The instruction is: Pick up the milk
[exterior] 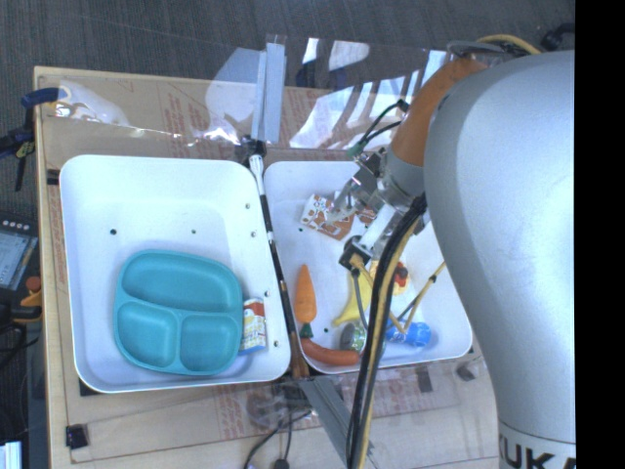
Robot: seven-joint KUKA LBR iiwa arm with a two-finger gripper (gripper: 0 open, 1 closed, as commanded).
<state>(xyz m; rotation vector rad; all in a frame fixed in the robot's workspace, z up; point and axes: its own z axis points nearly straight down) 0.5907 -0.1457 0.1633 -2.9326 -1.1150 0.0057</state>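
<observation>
The milk (325,216) looks like a small white carton with brown and orange print. It lies flat in the upper left part of the right bin (293,179). My gripper (349,201) hangs right over the carton's right end, at the tip of the grey arm with the orange band (422,125). The arm's wrist and cables hide the spot where gripper and carton meet, so contact cannot be judged.
Right bin: a carrot (306,294), a banana (355,299), a sausage (328,354), a green item (353,338) and a blue item (416,335) near the front. Left bin (146,184): a teal divided plate (179,311) and a small white, red-labelled container (254,325).
</observation>
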